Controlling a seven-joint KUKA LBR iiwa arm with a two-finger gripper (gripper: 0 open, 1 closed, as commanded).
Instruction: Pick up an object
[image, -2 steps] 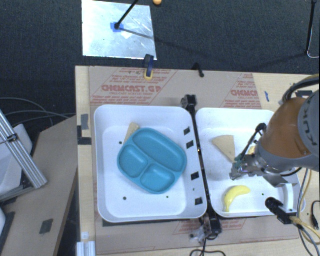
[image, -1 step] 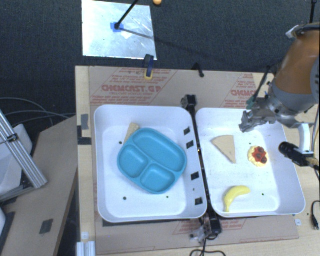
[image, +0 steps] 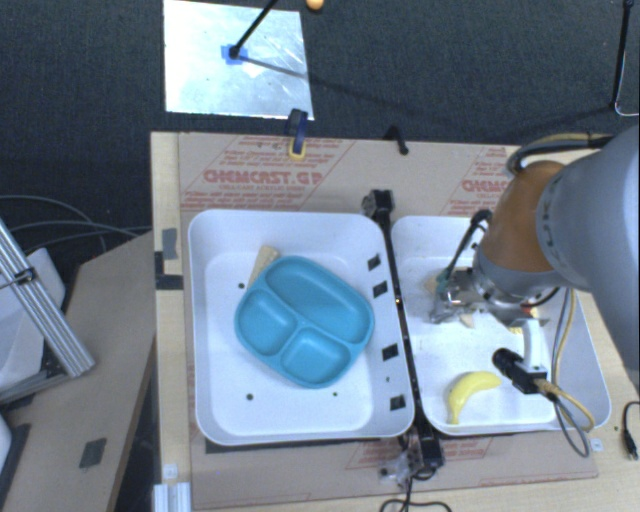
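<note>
Nearest the camera, a yellow banana (image: 468, 391) lies on the floor of the right bin (image: 580, 395), near its front rim. Just behind it the gripper (image: 447, 303) is low inside the same bin, apart from the banana; whether it is spread or closed, or has anything in it, cannot be told. In the left bin (image: 225, 400) a blue three-compartment plate (image: 303, 320) rests, with a tan wedge (image: 262, 262) poking out from under its far edge. Beyond the bins, the cardboard sheet (image: 250, 170) carries red lettering that looks like "CHEMCAST GP".
</note>
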